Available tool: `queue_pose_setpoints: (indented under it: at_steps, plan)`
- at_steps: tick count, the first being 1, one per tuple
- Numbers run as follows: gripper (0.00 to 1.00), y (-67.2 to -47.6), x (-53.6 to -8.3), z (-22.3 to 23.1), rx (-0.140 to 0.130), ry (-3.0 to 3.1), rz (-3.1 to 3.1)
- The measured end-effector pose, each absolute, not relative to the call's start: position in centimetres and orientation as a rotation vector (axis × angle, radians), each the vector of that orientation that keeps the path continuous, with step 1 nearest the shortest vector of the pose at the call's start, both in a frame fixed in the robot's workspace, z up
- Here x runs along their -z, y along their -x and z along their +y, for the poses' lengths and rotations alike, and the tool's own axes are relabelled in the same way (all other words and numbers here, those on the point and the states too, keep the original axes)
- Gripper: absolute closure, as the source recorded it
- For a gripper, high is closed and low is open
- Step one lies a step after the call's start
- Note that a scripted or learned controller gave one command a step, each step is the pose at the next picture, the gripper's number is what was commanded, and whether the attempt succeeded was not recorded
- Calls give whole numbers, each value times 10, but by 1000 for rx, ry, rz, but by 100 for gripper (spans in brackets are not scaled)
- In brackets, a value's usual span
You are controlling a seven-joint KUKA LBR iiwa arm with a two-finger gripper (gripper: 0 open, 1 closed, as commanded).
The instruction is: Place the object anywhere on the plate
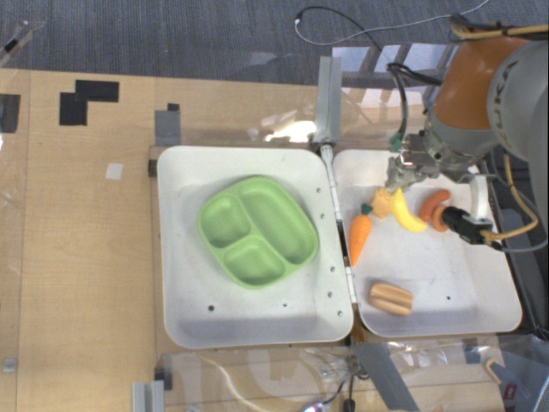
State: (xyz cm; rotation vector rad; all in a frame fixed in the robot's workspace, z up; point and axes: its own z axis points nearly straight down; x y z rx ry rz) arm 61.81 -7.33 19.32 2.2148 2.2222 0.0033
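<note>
A green plate (257,230) with three compartments lies in the left bin (184,307). In the right bin (480,303) lie a yellow banana (405,213), an orange carrot (358,236), a red sausage (435,204) and a tan bread roll (391,298). My gripper (401,177) hangs over the back of the right bin, its tips just above the banana's upper end. Whether it touches the banana I cannot tell.
A small orange piece (380,202) sits next to the banana. The bins meet at a raised rim (337,230) running front to back. A black part (467,224) of the arm's gear reaches over the right bin near the sausage. Cables trail behind the arm.
</note>
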Motion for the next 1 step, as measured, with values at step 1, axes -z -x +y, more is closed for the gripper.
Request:
queue_pose_setpoints:
  at_steps: [1]
  plan:
    - [100,-595,-208,21,-6,-2081,2350]
